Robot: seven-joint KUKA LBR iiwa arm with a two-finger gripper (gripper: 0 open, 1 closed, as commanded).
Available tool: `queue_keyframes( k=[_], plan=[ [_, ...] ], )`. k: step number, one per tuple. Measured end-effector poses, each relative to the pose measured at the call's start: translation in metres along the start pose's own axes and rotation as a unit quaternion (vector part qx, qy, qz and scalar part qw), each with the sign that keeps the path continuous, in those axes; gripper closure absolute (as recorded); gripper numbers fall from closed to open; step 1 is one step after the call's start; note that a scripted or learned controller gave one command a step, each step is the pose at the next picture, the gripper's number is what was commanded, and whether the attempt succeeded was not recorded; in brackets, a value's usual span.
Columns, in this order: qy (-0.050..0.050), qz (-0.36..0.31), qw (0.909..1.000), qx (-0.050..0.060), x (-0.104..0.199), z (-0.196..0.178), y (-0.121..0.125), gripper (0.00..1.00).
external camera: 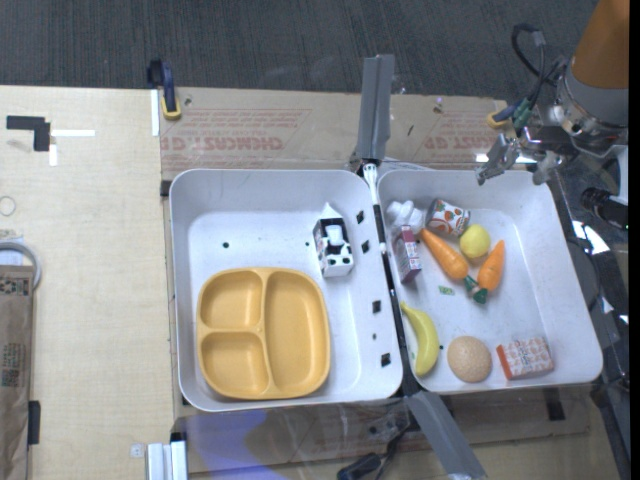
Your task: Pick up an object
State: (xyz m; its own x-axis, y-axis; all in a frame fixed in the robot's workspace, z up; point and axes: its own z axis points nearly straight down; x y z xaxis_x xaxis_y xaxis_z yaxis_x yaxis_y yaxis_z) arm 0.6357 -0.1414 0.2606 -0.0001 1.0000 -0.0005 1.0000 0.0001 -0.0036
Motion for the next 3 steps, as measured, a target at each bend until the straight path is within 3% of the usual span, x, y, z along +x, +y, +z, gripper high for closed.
queue_keyframes(
  k=[1,2,3],
  plan=[
    [0.000,0.007,1.0000,0.000,0.107,-0.019,0.023,0.00],
    [0.000,0.117,0.9931,0.001,0.041,0.086,-0.004,0.00],
    [0.000,0.126,0.9920,0.000,0.075,0.070,0.019,0.00]
  ],
)
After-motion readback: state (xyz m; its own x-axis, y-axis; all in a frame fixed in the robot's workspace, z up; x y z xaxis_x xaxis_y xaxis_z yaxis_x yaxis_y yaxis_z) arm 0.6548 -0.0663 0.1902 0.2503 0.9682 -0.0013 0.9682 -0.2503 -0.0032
